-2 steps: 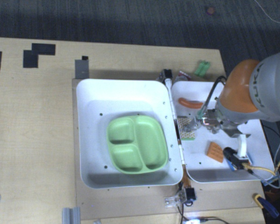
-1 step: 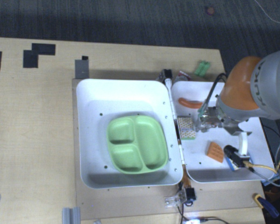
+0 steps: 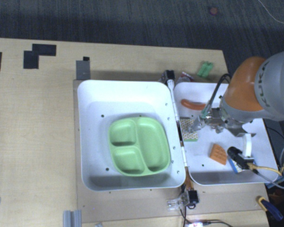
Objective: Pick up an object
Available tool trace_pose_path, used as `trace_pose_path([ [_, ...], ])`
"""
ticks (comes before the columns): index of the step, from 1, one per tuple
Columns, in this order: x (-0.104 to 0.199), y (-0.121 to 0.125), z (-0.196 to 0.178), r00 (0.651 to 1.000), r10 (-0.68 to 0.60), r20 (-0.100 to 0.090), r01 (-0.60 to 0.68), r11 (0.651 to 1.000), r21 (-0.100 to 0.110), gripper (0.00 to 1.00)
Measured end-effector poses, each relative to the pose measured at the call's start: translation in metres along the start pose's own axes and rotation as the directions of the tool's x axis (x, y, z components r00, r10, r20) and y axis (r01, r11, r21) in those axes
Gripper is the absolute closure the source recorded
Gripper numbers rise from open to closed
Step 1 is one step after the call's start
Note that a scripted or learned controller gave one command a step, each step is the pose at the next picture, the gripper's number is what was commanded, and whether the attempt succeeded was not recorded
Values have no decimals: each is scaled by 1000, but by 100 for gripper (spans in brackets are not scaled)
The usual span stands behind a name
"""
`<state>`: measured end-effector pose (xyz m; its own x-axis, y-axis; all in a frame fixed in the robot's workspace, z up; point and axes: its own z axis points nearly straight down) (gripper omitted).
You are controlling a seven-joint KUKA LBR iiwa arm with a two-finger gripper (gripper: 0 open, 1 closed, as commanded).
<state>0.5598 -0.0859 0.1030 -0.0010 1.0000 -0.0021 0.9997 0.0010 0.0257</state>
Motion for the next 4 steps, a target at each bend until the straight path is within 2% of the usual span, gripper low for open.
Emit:
trace_pose_path([
  [1, 3, -27, 12, 1000, 0, 0, 0, 1000, 5, 0],
  [2, 5, -24, 0, 1000, -2, -3, 2, 1000, -1, 100],
  [3, 5, -24, 0, 1000, -2, -3, 2, 1000, 0, 0],
  [4, 6, -22, -11, 1000, -4, -4, 4, 1000, -4, 100],
])
